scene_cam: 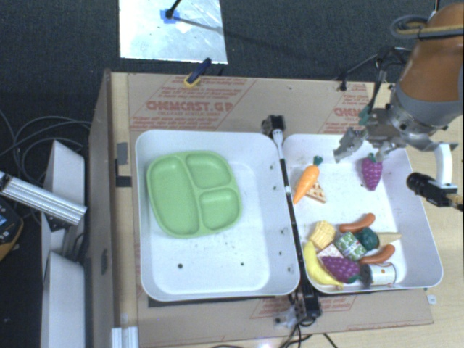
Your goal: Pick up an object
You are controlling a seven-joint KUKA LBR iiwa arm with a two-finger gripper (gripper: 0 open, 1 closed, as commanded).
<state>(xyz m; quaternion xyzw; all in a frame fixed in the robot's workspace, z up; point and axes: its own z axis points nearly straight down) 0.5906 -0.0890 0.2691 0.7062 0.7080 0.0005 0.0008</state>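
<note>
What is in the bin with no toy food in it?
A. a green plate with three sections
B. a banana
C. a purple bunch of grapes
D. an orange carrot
A: the green plate with three sections lies in the left bin, while the banana, grapes and carrot all lie in the right bin.

Single fixed camera, mounted above the bench (pixel 217 96), angled down at a slant. Both white bins (pixel 217 281) are framed whole at moderate range; the floor is seen beyond the far edge.
</note>
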